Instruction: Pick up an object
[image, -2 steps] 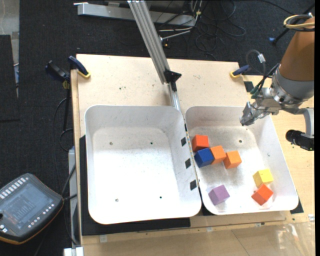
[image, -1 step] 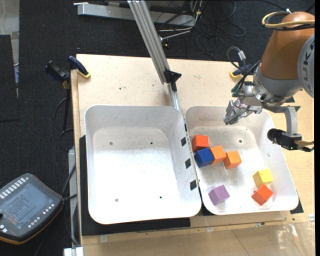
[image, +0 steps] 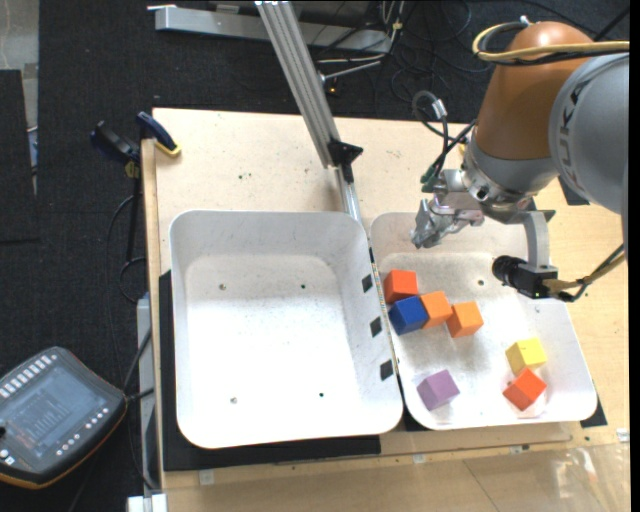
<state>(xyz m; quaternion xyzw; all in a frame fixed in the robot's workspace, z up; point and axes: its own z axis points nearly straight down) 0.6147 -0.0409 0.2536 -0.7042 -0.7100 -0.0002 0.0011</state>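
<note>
Pale wood counter (image: 260, 165) carries two white bins; the tool (image: 432, 232) hangs over the right bin's (image: 480, 268) far edge, holding nothing, its spread too blurred to tell. Nearest block, the orange cube (image: 401, 284), lies just nearer the camera and slightly leftward

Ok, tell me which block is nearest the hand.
The orange block at the top of the cluster, just above the blue block, sits closest below the hand.
</note>
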